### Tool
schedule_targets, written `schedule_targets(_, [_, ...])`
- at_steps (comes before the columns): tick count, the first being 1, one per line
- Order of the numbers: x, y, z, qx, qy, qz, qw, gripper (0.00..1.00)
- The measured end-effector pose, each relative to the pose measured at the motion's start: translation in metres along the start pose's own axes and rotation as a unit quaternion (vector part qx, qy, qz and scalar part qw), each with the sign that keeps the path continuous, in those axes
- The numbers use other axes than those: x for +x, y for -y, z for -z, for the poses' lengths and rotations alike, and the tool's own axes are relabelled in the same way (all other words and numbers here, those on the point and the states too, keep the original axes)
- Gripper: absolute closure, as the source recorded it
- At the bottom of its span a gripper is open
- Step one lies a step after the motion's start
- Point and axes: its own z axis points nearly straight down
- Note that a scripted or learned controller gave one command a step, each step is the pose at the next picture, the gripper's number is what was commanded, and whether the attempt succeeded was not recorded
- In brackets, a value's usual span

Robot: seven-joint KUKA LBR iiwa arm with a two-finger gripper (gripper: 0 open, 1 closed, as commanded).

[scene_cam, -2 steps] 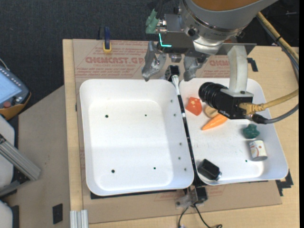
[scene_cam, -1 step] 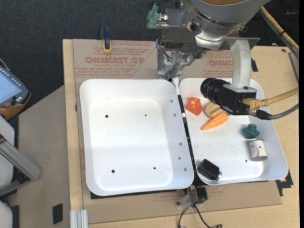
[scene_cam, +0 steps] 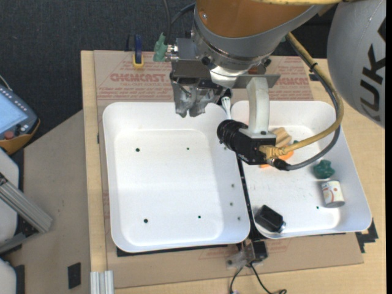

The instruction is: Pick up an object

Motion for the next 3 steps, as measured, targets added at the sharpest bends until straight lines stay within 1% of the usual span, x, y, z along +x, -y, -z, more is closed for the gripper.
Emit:
schedule_targets(1, [-0.008, 0.000, -0.082, 0.001, 0.001, -0.002, 1.0000, 1.00])
schedule_targets(2, [-0.019, 0.014, -0.120, -0.001, -0.001, -0.002, 1.0000, 1.00])
schedule_targets(3, [-0.094, 0.013, -0.010, -0.010, -0.003, -0.005, 0.9999, 1.00])
